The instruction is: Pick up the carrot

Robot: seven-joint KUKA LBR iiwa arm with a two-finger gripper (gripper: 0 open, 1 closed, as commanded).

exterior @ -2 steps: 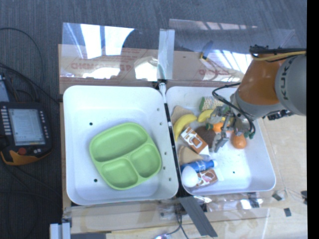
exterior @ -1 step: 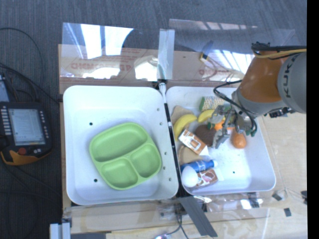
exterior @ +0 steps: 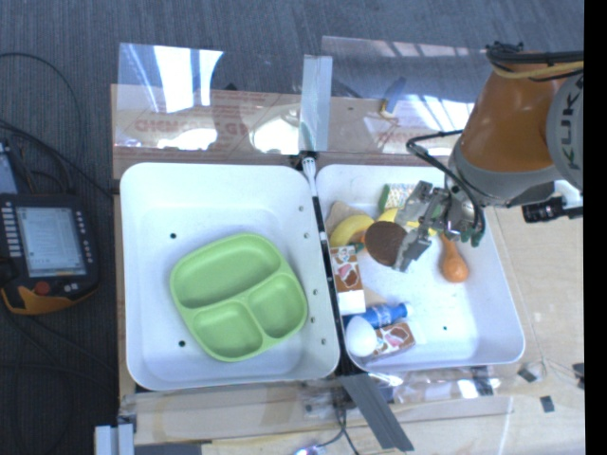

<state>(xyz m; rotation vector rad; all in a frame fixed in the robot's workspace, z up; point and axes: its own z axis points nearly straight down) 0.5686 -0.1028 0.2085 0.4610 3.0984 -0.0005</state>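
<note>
Here, carrot [exterior: 453, 261] lengthwise up-down in right bin [exterior: 493, 320], thick end nearest, claw [exterior: 424, 227] just left

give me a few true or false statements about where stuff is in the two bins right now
1. The green divided plate lies in the left bin. True.
2. The carrot lies in the left bin. False: it lies in the right bin, near its right wall.
3. The gripper is over the right bin. True.
4. The carrot rests on the green divided plate. False: it lies on the right bin's floor.
5. A banana lies in the right bin. True.
</note>
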